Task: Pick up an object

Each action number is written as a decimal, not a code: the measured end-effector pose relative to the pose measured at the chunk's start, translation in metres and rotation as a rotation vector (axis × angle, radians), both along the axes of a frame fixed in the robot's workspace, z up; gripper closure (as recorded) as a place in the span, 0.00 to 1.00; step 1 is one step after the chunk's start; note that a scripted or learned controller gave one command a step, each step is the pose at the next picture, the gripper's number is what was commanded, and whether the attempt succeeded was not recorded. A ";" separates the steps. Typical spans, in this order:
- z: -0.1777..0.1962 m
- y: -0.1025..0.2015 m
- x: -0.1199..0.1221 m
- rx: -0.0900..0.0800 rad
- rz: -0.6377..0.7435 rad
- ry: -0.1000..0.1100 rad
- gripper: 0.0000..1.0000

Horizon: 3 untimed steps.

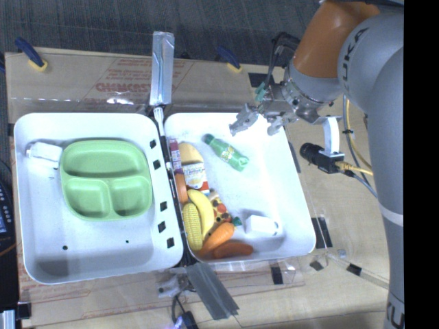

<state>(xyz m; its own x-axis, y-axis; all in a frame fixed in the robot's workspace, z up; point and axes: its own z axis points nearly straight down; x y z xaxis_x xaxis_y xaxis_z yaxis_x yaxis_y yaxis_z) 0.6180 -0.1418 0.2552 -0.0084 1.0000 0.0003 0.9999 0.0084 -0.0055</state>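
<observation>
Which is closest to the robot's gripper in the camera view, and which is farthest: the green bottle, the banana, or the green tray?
Counting outward from the gripper at the top of the right bin:
1. Green bottle, just below-left of it, upper part of the right bin.
2. Banana, lower down by the right bin's left wall.
3. Green tray, over in the left bin.

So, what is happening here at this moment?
A grey robot arm reaches in from the right, and its hand hovers over the far edge of the right bin, holding nothing. A green bottle lies just below it. A banana, a carrot and other toy food are piled along that bin's left side. The left bin holds a green tray.
</observation>
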 end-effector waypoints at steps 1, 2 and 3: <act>-0.066 -0.040 0.027 0.002 0.187 0.001 0.00; -0.163 -0.042 0.040 0.000 0.222 -0.003 0.00; -0.153 -0.041 0.040 -0.001 0.227 -0.003 1.00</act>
